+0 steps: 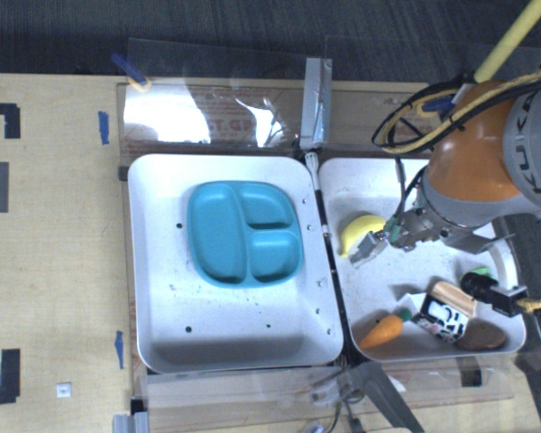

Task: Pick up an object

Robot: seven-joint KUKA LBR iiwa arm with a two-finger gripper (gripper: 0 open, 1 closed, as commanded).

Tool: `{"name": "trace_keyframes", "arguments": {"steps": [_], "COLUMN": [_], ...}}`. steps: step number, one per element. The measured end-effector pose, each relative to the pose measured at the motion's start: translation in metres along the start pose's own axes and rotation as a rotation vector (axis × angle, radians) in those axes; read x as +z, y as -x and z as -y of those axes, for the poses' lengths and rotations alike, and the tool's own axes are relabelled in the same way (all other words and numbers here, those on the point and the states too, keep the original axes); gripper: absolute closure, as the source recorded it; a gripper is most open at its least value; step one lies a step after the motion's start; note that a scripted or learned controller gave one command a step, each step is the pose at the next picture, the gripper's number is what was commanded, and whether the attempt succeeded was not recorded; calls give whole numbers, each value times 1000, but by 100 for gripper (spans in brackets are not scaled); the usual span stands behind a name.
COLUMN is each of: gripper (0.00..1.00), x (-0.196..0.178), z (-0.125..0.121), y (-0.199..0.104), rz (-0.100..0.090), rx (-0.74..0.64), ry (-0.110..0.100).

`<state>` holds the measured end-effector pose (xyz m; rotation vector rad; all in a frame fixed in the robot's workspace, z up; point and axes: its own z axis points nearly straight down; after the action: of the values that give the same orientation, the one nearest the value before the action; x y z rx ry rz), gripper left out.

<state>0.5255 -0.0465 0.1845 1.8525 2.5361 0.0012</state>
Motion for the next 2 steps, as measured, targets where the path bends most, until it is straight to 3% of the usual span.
{"name": "trace_keyframes", "arguments": {"steps": [1,2], "gripper": [0,0], "x": [97,82], "z": [63,15], "y": [49,68], "rz": [3,2], "rx": [-167,232], "ry": [3,2]}}
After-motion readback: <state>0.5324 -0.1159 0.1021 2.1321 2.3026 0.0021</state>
